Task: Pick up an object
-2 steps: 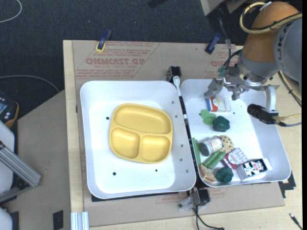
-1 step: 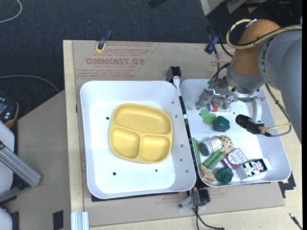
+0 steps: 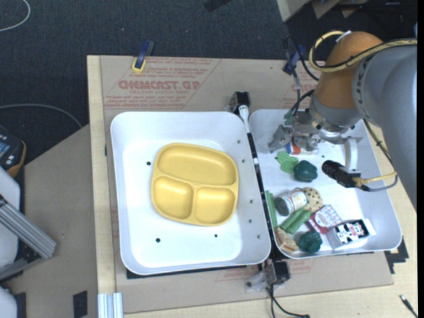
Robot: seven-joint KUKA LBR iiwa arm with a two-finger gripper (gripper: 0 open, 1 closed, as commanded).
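hand: hand (image 3: 289,144) is hanging low over the far end of the right bin (image 3: 387,201); cannot tell whether it is open or closed; nothing seen being gripped
target: none is being named by the task; likeliest are the red piece (image 3: 286,158) and the green ball (image 3: 305,171), both lying just beside the hand on its camera side
risk, slip: the ball is looking round and smooth, so it is probably rolling away if the hand is coming down off-centre
risk, double catch: the red piece is sitting right by the ball, so the hand may be catching both or nudging one aside
risk, wall: the divider between the bins is running near the hand, so a sideways drift is risking a bump
clutter: further toward the camera from the hand, a can (image 3: 291,201), a green stick (image 3: 295,218), a red packet (image 3: 324,216) and a card box (image 3: 350,231) are crowding together
in the way: nothing is lying between the hand and the ball
elsewhere: a yellow plate (image 3: 195,183) is lying across the divider from the hand, well apart
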